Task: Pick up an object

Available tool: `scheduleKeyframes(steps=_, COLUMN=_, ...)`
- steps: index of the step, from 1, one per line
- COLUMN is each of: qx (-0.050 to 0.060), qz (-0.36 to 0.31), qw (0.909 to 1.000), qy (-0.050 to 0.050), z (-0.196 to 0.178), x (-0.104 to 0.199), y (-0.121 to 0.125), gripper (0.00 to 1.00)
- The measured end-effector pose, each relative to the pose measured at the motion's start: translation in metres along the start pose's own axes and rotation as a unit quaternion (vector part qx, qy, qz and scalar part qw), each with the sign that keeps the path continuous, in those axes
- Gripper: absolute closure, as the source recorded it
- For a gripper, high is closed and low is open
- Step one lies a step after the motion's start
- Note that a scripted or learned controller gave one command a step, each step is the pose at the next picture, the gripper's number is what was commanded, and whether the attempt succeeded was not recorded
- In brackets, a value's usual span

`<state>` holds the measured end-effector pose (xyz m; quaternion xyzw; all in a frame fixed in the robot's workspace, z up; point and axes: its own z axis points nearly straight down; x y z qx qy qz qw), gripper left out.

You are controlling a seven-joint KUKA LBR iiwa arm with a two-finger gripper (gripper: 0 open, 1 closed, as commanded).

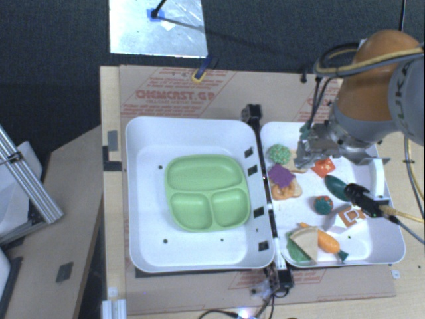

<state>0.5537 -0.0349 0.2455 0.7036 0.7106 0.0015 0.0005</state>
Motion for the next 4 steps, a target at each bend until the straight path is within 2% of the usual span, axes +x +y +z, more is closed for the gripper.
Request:
scheduleKeyframes(steps=2, qx=0.000, qz=0.000, qw=1.0000, qy=0.000, z=0.019, x=0.109, y=0.024, gripper=1.00)
scheduleKeyframes(steps=3, qx=0.000, qz=0.001, qw=1.0000, qy=0.000, z=0.030, x=0.134, y=0.047, gripper=1.00)
scheduleKeyframes(steps=4, qx=0.000, qz=0.005, qw=1.0000, qy=-0.001, z=0.027, x=0.121, y=0.051, gripper=1.00)
